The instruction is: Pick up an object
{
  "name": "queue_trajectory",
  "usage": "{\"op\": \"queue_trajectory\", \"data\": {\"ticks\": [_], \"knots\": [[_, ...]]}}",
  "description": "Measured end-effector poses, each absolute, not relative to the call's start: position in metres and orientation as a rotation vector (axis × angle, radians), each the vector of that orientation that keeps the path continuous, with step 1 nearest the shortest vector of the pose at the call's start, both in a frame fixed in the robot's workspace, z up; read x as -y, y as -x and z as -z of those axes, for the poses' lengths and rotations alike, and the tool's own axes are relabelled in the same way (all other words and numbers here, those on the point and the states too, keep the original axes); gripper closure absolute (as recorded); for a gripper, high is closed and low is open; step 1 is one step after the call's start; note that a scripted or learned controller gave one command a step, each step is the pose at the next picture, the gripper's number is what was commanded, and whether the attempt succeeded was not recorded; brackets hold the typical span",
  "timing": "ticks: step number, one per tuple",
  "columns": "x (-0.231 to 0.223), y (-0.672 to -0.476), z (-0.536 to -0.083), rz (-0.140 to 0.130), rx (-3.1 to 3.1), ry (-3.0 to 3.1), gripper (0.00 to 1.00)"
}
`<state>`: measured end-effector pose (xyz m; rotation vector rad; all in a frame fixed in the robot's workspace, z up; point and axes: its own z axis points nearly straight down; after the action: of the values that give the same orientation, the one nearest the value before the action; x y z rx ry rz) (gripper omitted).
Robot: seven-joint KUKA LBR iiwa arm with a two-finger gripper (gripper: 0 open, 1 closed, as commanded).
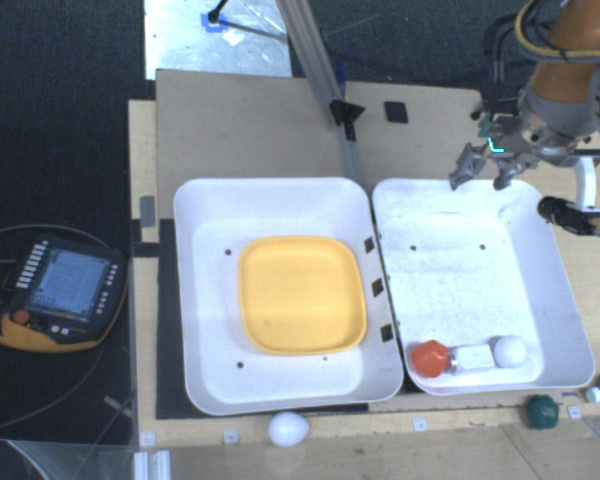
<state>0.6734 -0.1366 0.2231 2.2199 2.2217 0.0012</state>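
In the near end of the right shallow white plastic bin [555,268] we see a small group of things that we could pick: a round orange-red ball [430,358], a short white block-like piece [473,358] and a small white ball [509,350], lying in one row just beside each other along the near wall. The white block has its long axis along this row, pointing from the orange-red ball to the white ball; the two balls have no direction. The two-finger gripper [485,171] hangs at the far end of the same bin, well apart from the row, with its fingers spread open and nothing between them. We judge that the approach is the step in hand. To do it well, we would bring the claw above one chosen thing, turn the fingers across the row and not along it, and come down straight, because the neighbours and the near wall leave little room. The left white bin [205,368] carries a square yellow plastic plate [302,294]. Outside, on the bench, lie a white egg-shaped object [288,428] and a dark green ball [541,411].
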Motion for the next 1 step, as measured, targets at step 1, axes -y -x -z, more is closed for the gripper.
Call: {"op": "queue_trajectory", "data": {"ticks": [1], "knots": [[0.1366, -0.6734, -0.2231, -0.001, -2.222, -2.220, 0.00]]}}
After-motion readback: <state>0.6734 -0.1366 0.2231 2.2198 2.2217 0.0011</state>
